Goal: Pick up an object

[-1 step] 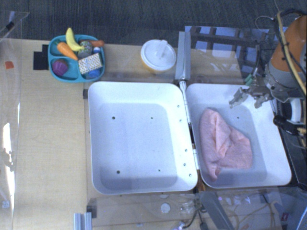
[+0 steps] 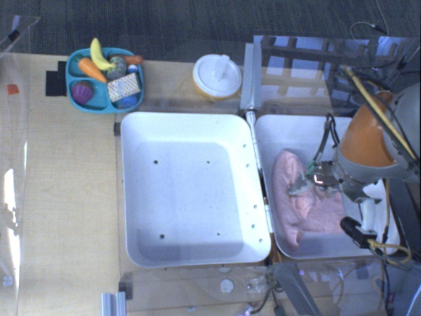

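A pink cloth (image 2: pixel 296 199) lies crumpled in the right bin (image 2: pixel 289 129), stretching from its middle to its near wall. My gripper (image 2: pixel 304 184) reaches in from the right, low over the cloth's right side, and its metal fingers touch the fabric. The arm, with its orange band (image 2: pixel 364 140), covers the right part of that bin. I see no object lifted off the bin floor.
The left bin (image 2: pixel 187 188) stands beside the right one. A blue tray of toy food (image 2: pixel 104 79) and a white lidded cup (image 2: pixel 217 76) sit on the bench behind it. A metal frame (image 2: pixel 316 51) stands behind the right bin.
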Robot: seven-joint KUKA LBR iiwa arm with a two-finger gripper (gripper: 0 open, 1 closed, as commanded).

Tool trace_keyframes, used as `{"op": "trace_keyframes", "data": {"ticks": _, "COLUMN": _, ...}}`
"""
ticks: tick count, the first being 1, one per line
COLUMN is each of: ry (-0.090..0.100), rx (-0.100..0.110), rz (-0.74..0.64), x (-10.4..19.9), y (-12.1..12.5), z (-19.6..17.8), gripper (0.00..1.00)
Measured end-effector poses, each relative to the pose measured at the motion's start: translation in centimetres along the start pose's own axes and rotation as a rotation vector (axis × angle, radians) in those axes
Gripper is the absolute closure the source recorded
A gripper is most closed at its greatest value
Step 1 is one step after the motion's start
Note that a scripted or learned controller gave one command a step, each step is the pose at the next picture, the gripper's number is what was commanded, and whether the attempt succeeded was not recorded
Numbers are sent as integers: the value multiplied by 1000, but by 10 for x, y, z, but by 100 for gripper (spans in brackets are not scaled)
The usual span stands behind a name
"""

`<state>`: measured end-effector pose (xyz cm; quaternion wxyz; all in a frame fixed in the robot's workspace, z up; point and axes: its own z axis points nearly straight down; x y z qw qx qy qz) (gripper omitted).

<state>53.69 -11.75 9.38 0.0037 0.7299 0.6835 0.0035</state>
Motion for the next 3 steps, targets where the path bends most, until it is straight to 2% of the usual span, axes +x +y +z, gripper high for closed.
{"op": "trace_keyframes", "data": {"ticks": 1, "ry": -2, "rx": -8, "rz": -66, "x": 30, "y": 41, "z": 4, "gripper": 0}}
{"op": "trace_keyframes", "data": {"ticks": 2, "ry": -1, "rx": -11, "rz": -67, "x": 31, "y": 44, "z": -6, "gripper": 100}}
{"op": "trace_keyframes", "data": {"ticks": 3, "ry": 1, "rx": 9, "rz": -375, "x": 64, "y": 88, "z": -88, "gripper": 100}}
